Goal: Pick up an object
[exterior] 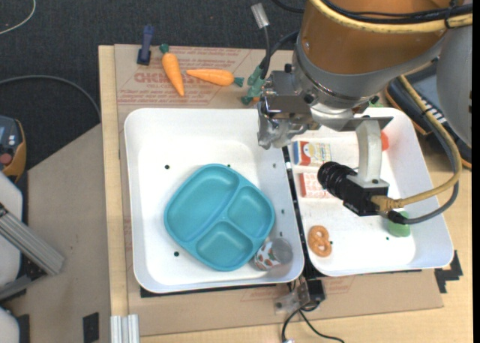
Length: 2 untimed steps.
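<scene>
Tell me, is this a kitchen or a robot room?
Probably a robot lab, not a kitchen. A big grey and orange robot arm with cables reaches over two white bins holding toy things, like a blue divided plate and a pretzel. Toy carrots lie nearby.

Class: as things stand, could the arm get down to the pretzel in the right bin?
Probably yes. The pretzel lies flat near the right bin's front left corner with nothing on top of it. The gripper hangs further back over the divider; the bin wall close beside the pretzel might crowd the jaws.
</scene>
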Motion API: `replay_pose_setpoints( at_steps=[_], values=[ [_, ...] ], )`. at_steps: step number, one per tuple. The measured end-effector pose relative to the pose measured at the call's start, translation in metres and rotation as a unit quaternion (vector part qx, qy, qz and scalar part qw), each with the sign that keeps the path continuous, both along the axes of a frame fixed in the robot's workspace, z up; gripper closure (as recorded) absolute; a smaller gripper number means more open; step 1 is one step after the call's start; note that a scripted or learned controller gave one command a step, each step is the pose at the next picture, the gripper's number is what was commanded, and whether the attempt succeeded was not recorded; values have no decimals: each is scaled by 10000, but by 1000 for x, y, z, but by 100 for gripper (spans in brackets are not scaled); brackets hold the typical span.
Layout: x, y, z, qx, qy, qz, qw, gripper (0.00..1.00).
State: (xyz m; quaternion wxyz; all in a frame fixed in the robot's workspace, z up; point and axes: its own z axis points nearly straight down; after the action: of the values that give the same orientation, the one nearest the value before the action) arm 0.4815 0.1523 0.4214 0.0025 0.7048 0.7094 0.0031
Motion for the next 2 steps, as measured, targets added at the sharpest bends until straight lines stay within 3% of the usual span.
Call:
replay_pose_setpoints(
  at_steps=[2],
  values=[
    [1, 1, 20, 1, -14, 11, 10000, 100]
  ],
)
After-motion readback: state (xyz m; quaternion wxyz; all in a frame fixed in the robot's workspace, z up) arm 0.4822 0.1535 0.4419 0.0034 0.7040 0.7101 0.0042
